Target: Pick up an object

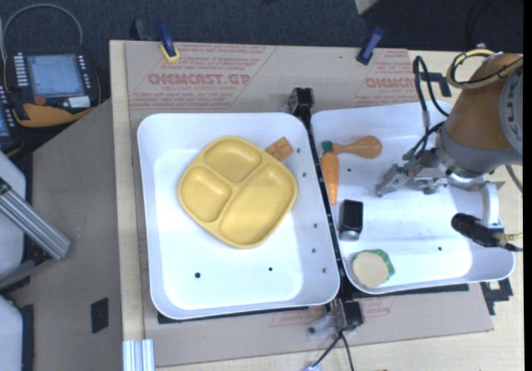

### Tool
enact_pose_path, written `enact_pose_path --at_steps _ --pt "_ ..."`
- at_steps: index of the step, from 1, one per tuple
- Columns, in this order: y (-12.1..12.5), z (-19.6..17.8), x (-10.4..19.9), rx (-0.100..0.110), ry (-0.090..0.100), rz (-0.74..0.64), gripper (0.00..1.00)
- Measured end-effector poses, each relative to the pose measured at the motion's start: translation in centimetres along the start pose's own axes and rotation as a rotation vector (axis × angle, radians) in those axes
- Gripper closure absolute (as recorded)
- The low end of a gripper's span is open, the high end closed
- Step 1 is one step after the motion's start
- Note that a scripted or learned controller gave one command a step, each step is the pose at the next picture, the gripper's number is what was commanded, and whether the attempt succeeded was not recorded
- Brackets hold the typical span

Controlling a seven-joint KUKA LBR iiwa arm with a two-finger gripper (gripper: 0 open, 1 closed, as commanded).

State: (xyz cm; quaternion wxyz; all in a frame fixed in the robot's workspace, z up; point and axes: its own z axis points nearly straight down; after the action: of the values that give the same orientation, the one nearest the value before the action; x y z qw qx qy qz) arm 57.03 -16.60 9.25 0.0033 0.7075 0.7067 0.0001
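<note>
Over the right-hand shallow white bin (pixel 432 265) my two-finger metal pincer (pixel 389 185) hangs with its fingers apart and nothing between them; one fingertip (pixel 381 191) points out toward the bin's middle. My grey arm with its orange band (pixel 478 107) reaches in from the right.

No object has been taken yet, so I judge the step in hand to be the approach and the choice of a target. Candidates lie along the left side of this bin: an orange toy carrot with a green top (pixel 330 174) against the dividing wall, a tan wooden pestle-shaped piece (pixel 359 147) just above and beside it, a small black rectangular block (pixel 352 218) lower down, and a round pale disc with a green rim (pixel 371 268) in the near corner. The other white bin (pixel 166 278) holds a yellow plastic divided plate (pixel 238 191) with a small brown block (pixel 279 148) touching its upper edge.

The wooden piece and the carrot are nearest my fingertips. The next move, as I judge it, calls for sliding left, turning the fingers to straddle one piece across its narrow width, then lowering until they flank it before closing. The carrot sits tight to the wall, which may leave little room for a finger there; the wooden piece looks freer.
</note>
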Motion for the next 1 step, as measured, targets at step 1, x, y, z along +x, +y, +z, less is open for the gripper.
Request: enact_pose_path --at_steps 1 --pt "0.31 -1.46 -0.06 -0.011 -0.002 0.000 1.00"
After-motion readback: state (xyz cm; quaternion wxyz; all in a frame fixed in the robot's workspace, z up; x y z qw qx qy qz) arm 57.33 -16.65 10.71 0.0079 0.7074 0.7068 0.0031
